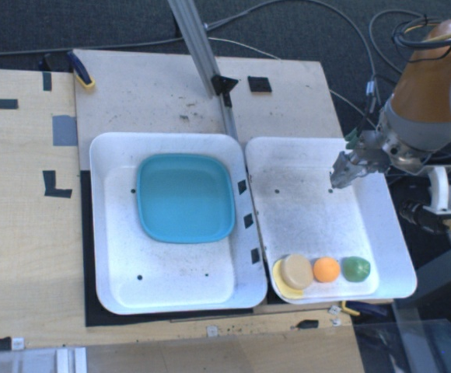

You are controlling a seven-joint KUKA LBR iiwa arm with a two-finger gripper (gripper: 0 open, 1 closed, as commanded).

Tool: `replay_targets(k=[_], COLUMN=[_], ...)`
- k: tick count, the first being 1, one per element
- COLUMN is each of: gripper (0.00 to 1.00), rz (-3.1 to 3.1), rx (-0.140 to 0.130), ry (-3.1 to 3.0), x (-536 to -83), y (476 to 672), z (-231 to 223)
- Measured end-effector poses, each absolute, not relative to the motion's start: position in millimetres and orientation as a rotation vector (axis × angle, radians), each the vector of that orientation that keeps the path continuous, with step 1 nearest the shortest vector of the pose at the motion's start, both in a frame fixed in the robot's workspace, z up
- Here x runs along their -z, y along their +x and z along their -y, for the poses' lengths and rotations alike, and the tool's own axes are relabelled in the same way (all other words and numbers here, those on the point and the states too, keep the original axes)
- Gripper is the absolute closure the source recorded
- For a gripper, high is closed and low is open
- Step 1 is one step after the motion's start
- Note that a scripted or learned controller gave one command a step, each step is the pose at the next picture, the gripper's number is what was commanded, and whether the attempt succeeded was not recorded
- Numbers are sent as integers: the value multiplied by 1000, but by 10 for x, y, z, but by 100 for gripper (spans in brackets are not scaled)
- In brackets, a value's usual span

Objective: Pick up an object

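Along the near edge of the right bin (311,208) lie three small items in a row: a tan round piece on a yellow base (294,273), an orange ball (326,270) and a green ball (356,268). My gripper (340,176) hangs over the far right part of that bin, well behind the row. Its dark fingers point down and left, close together, with nothing visible between them. The left bin (109,231) holds a teal square plate (185,196).
A slanted metal pole (202,49) rises from the board behind the two bins. Cables (303,6) trail on the dark floor behind. A yellow-tipped tool (82,70) lies at the board's far left corner.
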State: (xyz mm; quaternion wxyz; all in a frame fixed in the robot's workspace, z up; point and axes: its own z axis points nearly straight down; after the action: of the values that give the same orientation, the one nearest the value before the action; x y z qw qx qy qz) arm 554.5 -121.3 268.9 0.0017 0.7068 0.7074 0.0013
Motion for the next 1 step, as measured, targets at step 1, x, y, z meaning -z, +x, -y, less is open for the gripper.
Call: replay_targets(k=[1], gripper=[100], rz=[-2228], rx=[-1], ry=[2217], x=[-2715], y=[5619], z=[667])
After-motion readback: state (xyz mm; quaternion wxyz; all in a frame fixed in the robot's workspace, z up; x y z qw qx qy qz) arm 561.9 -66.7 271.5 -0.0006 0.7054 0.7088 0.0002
